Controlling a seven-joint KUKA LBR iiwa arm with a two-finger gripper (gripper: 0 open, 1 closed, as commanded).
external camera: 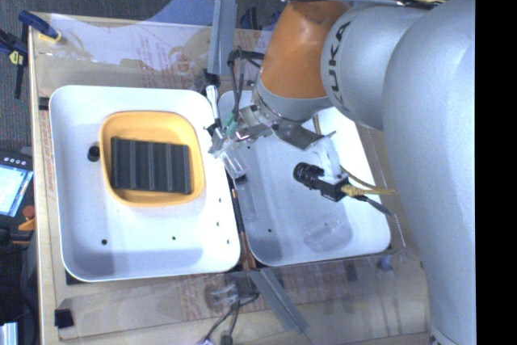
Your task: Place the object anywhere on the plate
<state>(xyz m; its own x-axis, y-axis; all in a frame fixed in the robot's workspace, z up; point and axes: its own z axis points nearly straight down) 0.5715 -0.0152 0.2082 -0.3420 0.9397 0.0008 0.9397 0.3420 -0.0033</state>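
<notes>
A yellow plate point(150, 125) with rounded corners lies in the left bin point(81, 246). A dark grey ribbed block point(153, 166) rests flat on the plate, covering most of its middle. My gripper point(229, 148) hangs over the divide between the two bins, just right of the plate's right rim and apart from the block. The grey and orange wrist point(303, 52) above it hides part of the right bin.
A small black item point(94, 152) sits in the left bin, left of the plate. The right bin point(283, 246) holds a clear, hard-to-see item point(325, 233) near its front. A black connector with a cable point(317, 178) hangs off the arm.
</notes>
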